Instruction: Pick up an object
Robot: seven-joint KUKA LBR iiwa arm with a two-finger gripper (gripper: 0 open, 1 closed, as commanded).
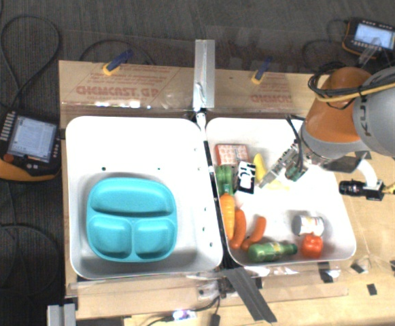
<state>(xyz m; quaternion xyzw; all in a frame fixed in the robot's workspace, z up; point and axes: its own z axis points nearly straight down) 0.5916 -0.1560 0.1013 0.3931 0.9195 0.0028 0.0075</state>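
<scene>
The right bin [333,209] holds several toy foods: a pink box [230,153], a black-and-white card [245,177], a yellow banana [259,168], a green cucumber [224,180], two carrots [229,211], a small orange piece [256,229], a green bottle [270,251], a white can [308,223] and a red tomato [312,245]. My gripper [279,170] hangs low over the bin's middle, just right of the banana. Nothing shows between its fingers.
The left bin [129,131] holds a blue divided tray [132,216]. A metal divider post [204,73] stands at the back between the bins. Pendants lie at the far left [26,145] and the top right [370,36]. The arm [343,117] covers the right bin's back corner.
</scene>
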